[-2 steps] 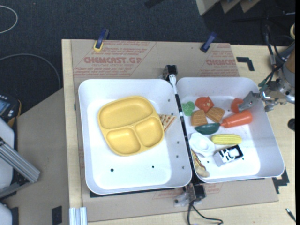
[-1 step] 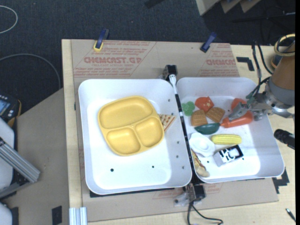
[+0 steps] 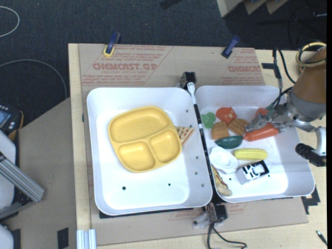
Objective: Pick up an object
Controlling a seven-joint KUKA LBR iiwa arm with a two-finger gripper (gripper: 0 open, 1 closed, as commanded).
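The gripper (image 3: 261,122) is low in the right bin (image 3: 290,188), touching or just above one orange carrot (image 3: 263,134); I cannot tell whether it is released or clenched. The carrot is long and smooth and lies flat. One yellow corn cob (image 3: 250,153) lies nearby. The left bin (image 3: 104,191) holds one yellow plate (image 3: 145,138).

The arm (image 3: 310,90) is finished in two colours: a broad orange band (image 3: 313,81) is wrapped around its rounded body above the wrist, and the wrist section (image 3: 305,106) below it is coloured a smooth, pale grey with a soft sheen. The gripper (image 3: 262,121) is built of duller grey metal, slender and angular in outline, with small darker parts set into it. Thin black cables (image 3: 278,74) are routed beside the arm.
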